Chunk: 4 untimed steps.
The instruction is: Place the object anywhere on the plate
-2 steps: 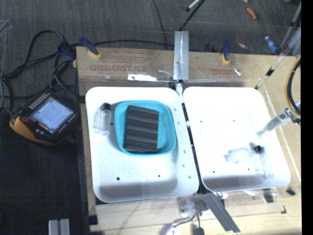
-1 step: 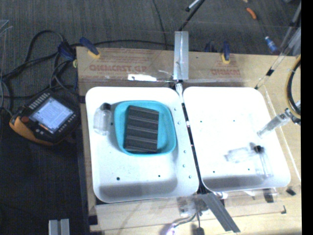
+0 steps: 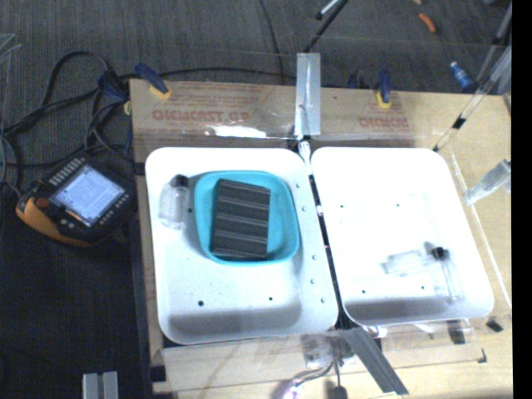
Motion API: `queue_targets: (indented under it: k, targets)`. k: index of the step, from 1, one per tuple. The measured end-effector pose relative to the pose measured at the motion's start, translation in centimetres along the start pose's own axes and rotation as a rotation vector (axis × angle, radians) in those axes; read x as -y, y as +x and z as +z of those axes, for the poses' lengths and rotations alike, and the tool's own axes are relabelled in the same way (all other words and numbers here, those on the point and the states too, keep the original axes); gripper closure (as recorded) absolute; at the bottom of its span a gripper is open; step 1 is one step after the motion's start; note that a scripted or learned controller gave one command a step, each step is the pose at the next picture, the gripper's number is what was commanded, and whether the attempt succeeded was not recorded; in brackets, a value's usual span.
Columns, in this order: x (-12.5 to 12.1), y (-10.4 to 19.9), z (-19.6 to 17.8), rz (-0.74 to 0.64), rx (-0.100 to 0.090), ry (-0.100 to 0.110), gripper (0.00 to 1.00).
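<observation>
**Dark ribbed block lies on the blue plate**

Dark and rectangular, the ribbed block (image 3: pixel 241 219) rests flat on the blue plate (image 3: pixel 288 227) in the left bin (image 3: pixel 233 314), well inside the rim. If it is the task's thing, it looks already placed. It appears stiff and moderately light. The grooves should resist slipping, so a hold across its narrower width, at mid-length, seems best. A small clear bottle (image 3: pixel 173 199) lies just beside the plate. It is probably light, slick and apt to roll, so it would be best pinched across its body. Whether the fingers are apart or together I cannot tell, so no place can be given relative to them.
</observation>
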<state>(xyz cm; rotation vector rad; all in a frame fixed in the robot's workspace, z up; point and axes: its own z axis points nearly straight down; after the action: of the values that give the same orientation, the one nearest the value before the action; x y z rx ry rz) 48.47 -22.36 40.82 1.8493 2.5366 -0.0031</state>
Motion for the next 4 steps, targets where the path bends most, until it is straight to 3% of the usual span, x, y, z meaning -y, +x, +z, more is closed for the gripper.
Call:
queue_targets:
  k: [1, 4]
  targets:
    - [0.08, 0.09, 17.30, 0.199, -0.002, 0.002, 0.00]
    - [0.07, 0.09, 17.30, 0.199, -0.002, 0.002, 0.00]
